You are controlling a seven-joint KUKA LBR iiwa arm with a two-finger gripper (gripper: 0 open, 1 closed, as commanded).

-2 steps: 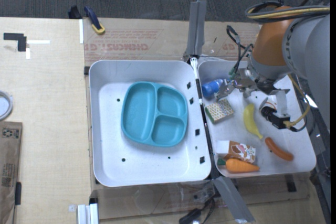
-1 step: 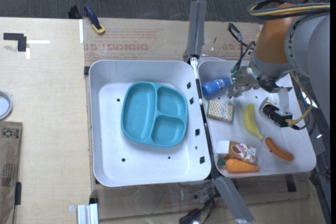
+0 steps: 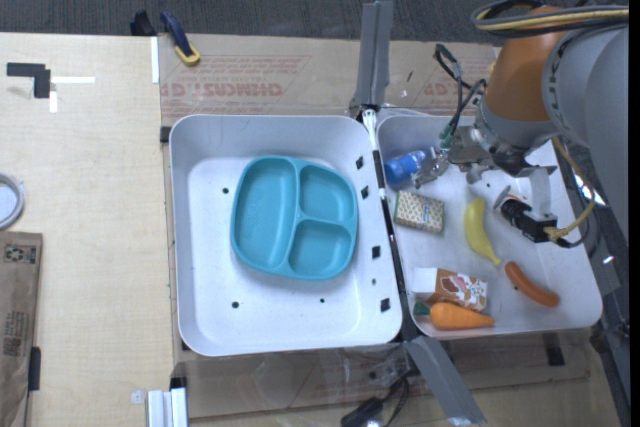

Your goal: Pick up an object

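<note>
Closest to me, along the near rim of the right bin [image 3: 585,310], lie a carrot [image 3: 460,317] and a small printed packet [image 3: 462,289] just behind it, neither of them disturbed. Going by size: the left bin [image 3: 190,245] holds a teal divided plate [image 3: 295,216] near its middle, and the grey arm with its orange band [image 3: 520,75] reaches over the far right corner of the right bin. The hand [image 3: 440,163] sits low near that bin's far left corner, right beside a blue bottle [image 3: 404,165]; whether its fingers are apart or together I can't make out, and nothing is visibly caught in them. A banana [image 3: 478,230] lies mid-bin, a patterned sponge [image 3: 419,211] by the left wall, a sausage [image 3: 531,283] towards the near right corner. So the pick looks unfinished: the reach seems done, the grasp and lift remain.
</note>
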